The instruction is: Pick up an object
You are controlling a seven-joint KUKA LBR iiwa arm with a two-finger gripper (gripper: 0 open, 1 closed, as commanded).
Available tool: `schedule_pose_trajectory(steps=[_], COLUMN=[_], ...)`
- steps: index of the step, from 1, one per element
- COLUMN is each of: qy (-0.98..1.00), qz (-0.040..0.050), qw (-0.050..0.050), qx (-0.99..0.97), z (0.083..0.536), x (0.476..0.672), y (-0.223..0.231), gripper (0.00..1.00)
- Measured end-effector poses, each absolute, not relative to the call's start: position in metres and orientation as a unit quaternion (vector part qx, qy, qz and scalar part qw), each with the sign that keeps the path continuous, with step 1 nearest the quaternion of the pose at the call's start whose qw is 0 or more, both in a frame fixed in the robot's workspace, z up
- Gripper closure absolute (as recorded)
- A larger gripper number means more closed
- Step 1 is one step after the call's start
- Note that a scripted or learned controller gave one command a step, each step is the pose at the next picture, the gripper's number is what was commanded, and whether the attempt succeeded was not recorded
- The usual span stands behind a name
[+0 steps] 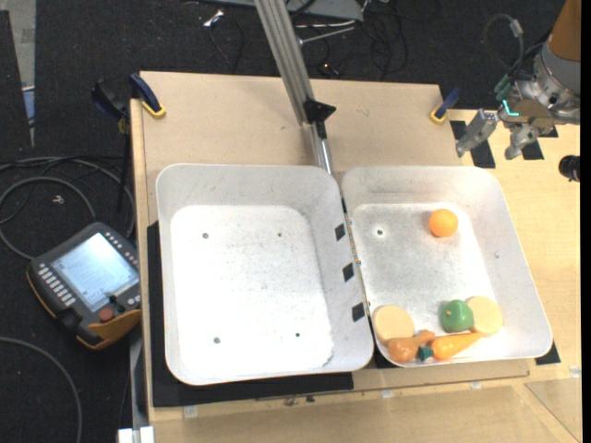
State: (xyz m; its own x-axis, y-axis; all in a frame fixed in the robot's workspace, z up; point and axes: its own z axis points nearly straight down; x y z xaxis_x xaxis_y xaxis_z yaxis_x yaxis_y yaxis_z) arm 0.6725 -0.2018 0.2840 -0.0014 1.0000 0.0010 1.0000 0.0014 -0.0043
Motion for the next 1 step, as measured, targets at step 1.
schedule_pose_trajectory(steps=[1], qy=[-0.708], qz=[0.0007], qw=[0.000], qx=[-0.706], z=[0.2865], x=[0.6728], y=[-0.2014], gripper=[0.00])
